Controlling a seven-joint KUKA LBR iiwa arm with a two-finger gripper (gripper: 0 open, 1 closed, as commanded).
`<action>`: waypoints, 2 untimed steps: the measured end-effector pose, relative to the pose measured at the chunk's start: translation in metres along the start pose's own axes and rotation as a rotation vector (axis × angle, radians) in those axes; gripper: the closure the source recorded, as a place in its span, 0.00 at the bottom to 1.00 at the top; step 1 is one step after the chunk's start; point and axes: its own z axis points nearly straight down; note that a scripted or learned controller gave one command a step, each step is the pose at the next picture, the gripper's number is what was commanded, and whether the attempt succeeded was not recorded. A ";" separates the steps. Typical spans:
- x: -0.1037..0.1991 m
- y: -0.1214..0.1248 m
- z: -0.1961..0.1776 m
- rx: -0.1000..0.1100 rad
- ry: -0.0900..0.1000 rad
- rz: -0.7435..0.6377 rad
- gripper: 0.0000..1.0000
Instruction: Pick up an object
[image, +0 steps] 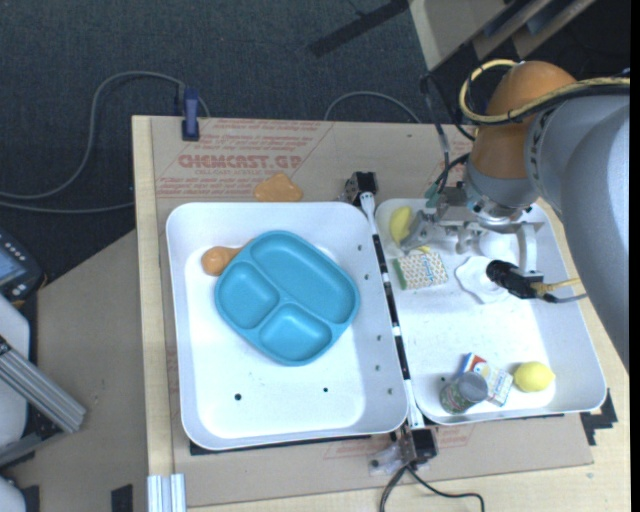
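Observation:
My gripper (447, 228) hangs over the far left part of the right bin (570, 350), below the grey arm with its orange band. A yellow fruit (400, 222) lies just left of it in the bin's far corner. A patterned packet (422, 270) sits right below the gripper, and a white crumpled piece (478, 278) lies to the packet's right. Nothing shows as held. Near the front of the bin are a grey can (461, 393), a small red and white box (482, 368) and a yellow lemon (533, 377).
The left bin (300, 400) holds a blue divided plate (286, 297) with an orange ball (214, 260) at its far left edge. An orange scrap (277, 187) lies on the cardboard behind that bin. A ridge (388, 300) separates the two bins.

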 end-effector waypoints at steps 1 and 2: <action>0.002 0.000 0.014 -0.003 0.002 -0.001 0.00; 0.001 0.000 0.013 -0.004 0.001 0.000 0.00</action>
